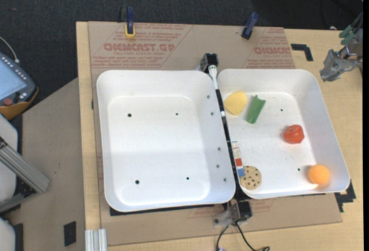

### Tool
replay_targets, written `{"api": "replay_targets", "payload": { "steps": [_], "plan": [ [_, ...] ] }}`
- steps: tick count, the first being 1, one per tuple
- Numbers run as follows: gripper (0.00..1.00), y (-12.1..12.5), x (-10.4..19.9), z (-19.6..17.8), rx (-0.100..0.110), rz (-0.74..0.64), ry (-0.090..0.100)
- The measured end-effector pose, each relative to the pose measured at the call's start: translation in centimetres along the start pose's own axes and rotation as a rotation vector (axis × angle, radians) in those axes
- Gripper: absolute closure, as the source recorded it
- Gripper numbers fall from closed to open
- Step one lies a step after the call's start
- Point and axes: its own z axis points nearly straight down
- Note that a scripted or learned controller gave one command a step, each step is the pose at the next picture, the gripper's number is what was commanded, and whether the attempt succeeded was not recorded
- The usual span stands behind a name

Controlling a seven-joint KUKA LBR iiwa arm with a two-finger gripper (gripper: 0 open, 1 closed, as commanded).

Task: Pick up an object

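Here, my claw (339,65) hangs past the right bin's (323,91) far right corner; its grip state I cannot tell. Inside lie a yellow lemon (235,102), green block (255,109), red tomato (293,134), orange (319,175) and cookie (250,177).

1 fixed camera above, looking down aslant on 2 bins (109,128).

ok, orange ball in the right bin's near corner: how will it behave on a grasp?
The orange ball looks round and smooth, so it probably rolls if nudged. It sits against the right bin corner wall, likely crowding finger access.
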Motion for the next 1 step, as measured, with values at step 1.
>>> {"api": "replay_targets", "payload": {
  "steps": [1],
  "plan": [
    [1.00, -7.04, 9.35, 0.87, 0.025, -0.003, 0.008]
  ]
}}
